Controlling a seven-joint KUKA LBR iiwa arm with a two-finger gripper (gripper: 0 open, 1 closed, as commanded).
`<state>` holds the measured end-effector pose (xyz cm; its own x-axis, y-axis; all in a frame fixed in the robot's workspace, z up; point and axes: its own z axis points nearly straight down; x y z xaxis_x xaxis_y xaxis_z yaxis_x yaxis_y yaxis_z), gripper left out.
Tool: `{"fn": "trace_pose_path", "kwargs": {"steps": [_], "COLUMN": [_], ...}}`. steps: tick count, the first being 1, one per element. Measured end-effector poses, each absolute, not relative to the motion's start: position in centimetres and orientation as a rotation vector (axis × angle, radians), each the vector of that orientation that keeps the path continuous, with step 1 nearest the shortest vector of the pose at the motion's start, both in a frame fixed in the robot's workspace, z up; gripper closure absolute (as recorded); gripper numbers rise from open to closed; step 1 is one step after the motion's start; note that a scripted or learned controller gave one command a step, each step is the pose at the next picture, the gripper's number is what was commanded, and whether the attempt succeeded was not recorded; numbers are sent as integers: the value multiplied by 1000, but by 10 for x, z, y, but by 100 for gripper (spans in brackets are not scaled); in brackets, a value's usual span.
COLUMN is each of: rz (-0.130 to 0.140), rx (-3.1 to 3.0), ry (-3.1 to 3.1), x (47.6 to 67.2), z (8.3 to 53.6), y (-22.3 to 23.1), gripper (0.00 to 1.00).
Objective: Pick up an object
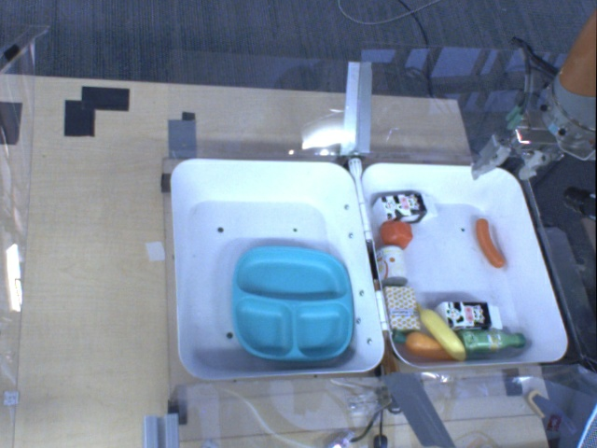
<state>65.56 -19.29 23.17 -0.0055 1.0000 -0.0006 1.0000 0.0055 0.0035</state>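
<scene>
Objects are crowding the near edge of the right-hand shallow white bin (546, 278): a green plastic bottle (492, 343) is lying on its side at the near edge, a yellow banana-shaped toy (441, 333) is leaning across an orange rounded toy (424, 346) in the near left corner, and a small black-and-white carton (465, 315) is sitting just behind them. We are seeing a patterned little box (401, 307) along the bin's left wall, then a white bottle with a red-orange top (394, 246) lying farther back, and a second black-and-white carton (402, 206) toward the far left corner. An orange sausage-shaped toy (491, 243) is resting alone near the right wall. In the left white bin (201, 213), a blue divided plastic tray (292, 301) is occupying the near half. Beyond the right bin's far right corner, the two-finger gripper (508, 152) is hovering above the rim; we are not seeing anything between its fingers, and we cannot tell whether the jaws are spread or closed.
</scene>
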Motion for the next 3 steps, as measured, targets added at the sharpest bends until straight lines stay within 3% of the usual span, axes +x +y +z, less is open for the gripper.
{"fn": "trace_pose_path", "kwargs": {"steps": [1, 2, 3], "rz": [2, 8, 6], "rx": [2080, 2074, 2115], "ry": [2351, 2348, 2315], "x": [607, 610, 625], "z": [99, 111, 226], "y": [-205, -205, -155], "gripper": [0, 100, 100]}}
